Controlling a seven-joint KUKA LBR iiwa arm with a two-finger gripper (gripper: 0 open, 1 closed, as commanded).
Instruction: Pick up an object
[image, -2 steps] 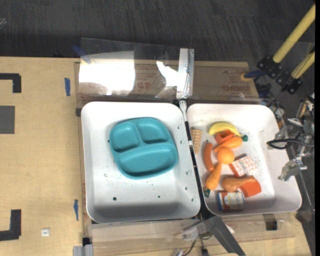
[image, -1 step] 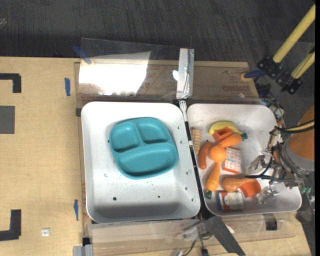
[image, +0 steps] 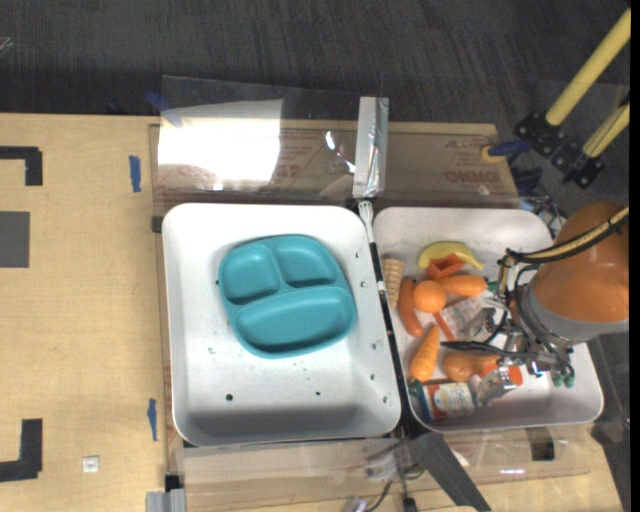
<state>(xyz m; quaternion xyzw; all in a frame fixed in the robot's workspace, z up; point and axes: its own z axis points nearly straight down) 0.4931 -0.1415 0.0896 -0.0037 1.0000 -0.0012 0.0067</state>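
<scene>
2 shallow white bins are seen side by side on the bench. In the left bin (image: 200, 400) a teal divided plate (image: 287, 294) lies alone, well apart from the arm. The right bin (image: 585, 400) holds a heap of play food and small packets: a yellow piece (image: 445, 252) at the far side, an orange ball (image: 430, 296) beside an orange carrot-like piece (image: 468, 286), a long carrot (image: 426, 352) lying slantwise near the divider, a crinkled packet (image: 462, 318) in the middle, and a small bottle (image: 450, 400) lying on its side along the near wall.

The arm is reached in from the right, its orange band (image: 585, 275) hanging over the right half of that bin. The gripper (image: 500, 350) is set low over the heap, among dark linkages and cables. Whether its pincer is apart or together cannot be told, since the tips are lost against the clutter, and nothing can be seen held between them.

The nearest things are judged to be the crinkled packet, just to the gripper's left and slightly farther back, and a small orange piece (image: 458, 368) just beside it. The long carrot lies farther left, its long axis running from near-left to far-right, roughly crossways to the arm's reach. Any pick is judged to turn on a short shift leftward.
</scene>
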